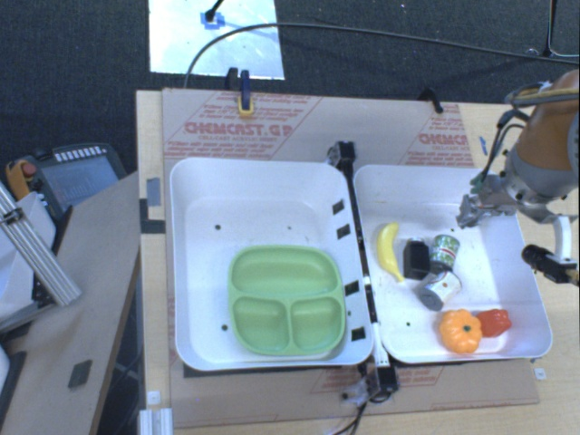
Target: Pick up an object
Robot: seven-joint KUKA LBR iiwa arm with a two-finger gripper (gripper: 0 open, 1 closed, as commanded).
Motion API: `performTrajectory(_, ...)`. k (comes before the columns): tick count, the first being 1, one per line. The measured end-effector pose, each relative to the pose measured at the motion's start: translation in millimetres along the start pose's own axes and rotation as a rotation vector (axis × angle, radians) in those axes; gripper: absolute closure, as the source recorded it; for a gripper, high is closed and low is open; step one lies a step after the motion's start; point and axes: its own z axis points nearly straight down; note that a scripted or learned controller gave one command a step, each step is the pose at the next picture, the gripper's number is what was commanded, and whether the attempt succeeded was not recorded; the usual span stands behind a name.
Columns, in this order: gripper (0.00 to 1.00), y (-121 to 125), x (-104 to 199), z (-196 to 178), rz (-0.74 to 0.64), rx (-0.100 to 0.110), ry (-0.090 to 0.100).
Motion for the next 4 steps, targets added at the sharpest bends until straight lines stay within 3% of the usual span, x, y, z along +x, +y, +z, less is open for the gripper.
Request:
performTrajectory(2, 1.0, 13.9, -1.6, -107.4, -0.003, -0.002, 0.0)
performTrajectory(4, 1.0, 12.6, 109.2, -87.5, -0.008, 0.004, 0.004)
